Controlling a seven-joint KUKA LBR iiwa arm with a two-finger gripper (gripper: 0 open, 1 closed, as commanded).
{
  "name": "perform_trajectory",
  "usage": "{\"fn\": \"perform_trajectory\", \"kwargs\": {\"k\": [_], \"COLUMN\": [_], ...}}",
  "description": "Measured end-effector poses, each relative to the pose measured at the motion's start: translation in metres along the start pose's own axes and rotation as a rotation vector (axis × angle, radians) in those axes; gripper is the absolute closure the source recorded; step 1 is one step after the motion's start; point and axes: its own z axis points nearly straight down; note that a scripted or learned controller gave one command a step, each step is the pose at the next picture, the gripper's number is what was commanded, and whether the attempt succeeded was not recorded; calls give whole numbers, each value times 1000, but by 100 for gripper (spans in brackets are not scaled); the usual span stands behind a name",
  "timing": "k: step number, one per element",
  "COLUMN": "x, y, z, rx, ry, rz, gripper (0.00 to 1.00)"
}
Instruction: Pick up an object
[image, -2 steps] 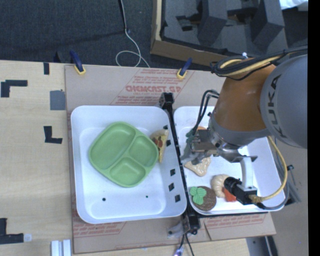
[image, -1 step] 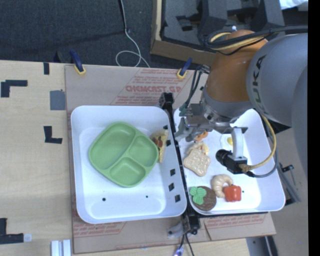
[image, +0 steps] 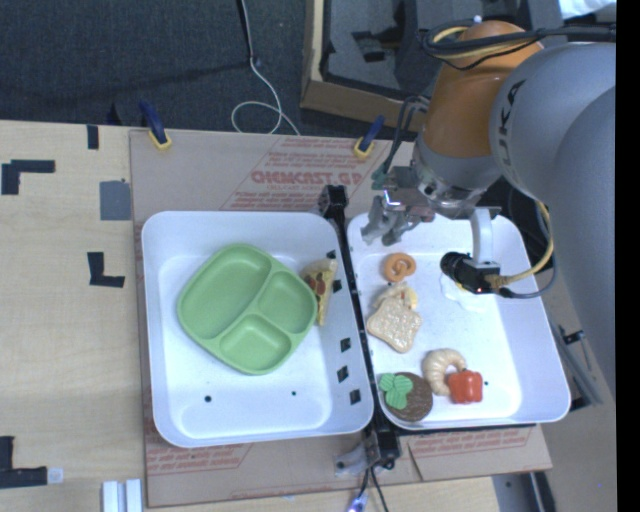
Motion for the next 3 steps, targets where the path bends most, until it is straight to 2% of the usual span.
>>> {"fn": "perform_trajectory", "kwargs": {"k": [3], "x": [3], "y": [-2], "z": [-30], "rx": [5], "ry": [0], "rz": [-6], "gripper": [100]}}
